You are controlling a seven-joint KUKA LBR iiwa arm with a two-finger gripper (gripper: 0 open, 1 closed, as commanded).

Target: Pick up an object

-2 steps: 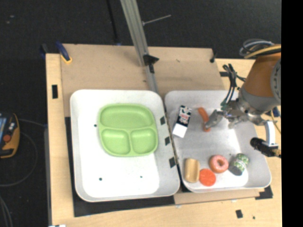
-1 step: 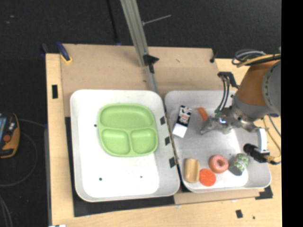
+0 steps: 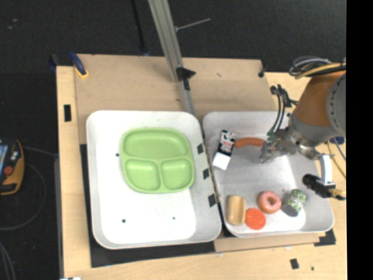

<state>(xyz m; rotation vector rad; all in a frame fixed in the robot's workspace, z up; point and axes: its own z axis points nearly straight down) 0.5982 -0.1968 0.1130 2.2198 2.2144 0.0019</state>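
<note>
I see two white bins side by side on the bench. Left bin [image 3: 105, 214]: a green divided plate [image 3: 157, 159] lies in its upper middle, three compartments, flat.

Right bin [image 3: 315, 223]: a small black-and-white box [image 3: 225, 149] stands near the left wall, toward the far edge. An orange-red stick-shaped object [image 3: 250, 142] lies just beside the box, running right toward the gripper [image 3: 271, 151]. Along the near edge I count four items in a row: a tan cylinder [image 3: 235, 209] near the left corner, a red-orange round piece [image 3: 255, 219] touching or just beside it, a pink doughnut [image 3: 269, 201] next, and a green-and-white ball-like object [image 3: 295, 202] toward the right wall.

The arm [image 3: 317, 112] comes in over the right bin's far right corner; the gripper sits low over the bin's middle, at the right end of the stick-shaped object. I cannot tell how its pincer is set, nor whether anything is in it; too dark and small.
</note>
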